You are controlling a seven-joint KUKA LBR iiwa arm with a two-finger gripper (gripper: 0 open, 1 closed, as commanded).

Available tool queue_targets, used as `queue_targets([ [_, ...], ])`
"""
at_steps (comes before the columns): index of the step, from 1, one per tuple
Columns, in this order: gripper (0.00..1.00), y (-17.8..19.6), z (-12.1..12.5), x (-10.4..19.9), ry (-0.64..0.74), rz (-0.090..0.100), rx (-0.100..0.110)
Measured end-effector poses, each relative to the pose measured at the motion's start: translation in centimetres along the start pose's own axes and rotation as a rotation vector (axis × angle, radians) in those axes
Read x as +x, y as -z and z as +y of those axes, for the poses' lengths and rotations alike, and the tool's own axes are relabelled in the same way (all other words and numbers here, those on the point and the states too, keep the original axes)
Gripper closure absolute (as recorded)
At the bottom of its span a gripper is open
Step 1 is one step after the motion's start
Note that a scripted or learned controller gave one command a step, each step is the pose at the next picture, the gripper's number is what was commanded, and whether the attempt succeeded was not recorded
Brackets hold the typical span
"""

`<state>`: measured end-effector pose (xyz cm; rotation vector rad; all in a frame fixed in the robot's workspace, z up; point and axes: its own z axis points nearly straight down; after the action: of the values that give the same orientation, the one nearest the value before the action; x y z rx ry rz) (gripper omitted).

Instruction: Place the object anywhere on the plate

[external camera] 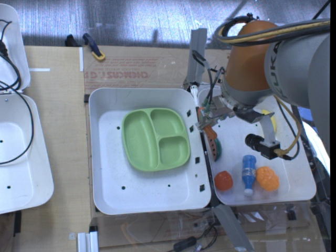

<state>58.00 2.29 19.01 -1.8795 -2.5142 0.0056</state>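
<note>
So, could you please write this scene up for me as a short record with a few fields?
plate: green three-compartment plastic plate, lying flat in the left white bin, nothing on it
right bin contents: small blue bottle, orange fruit-like toy, red-orange round toy, orange-and-green object by the bin's left wall
arm: grey with orange band, over the right white bin
pincer: above the orange-and-green object; grip unclear
task status: no object on the plate yet

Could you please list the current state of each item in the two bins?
Green three-compartment plastic plate: flat in the left bin, nothing on it.
Small blue-capped clear bottle: lying in the right bin.
Round red-orange fruit: resting beside the bottle.
Bumpy orange fruit: resting on the bottle's other side.
</note>
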Motion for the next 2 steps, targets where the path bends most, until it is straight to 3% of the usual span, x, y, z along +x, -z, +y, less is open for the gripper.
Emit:
queue_targets([
  [1, 0.00, 0.0, 0.0, -0.1, -0.001, 0.000, 0.000],
  [2, 0.00, 0.0, -2.5, 6.0, -0.427, 0.000, 0.001],
])
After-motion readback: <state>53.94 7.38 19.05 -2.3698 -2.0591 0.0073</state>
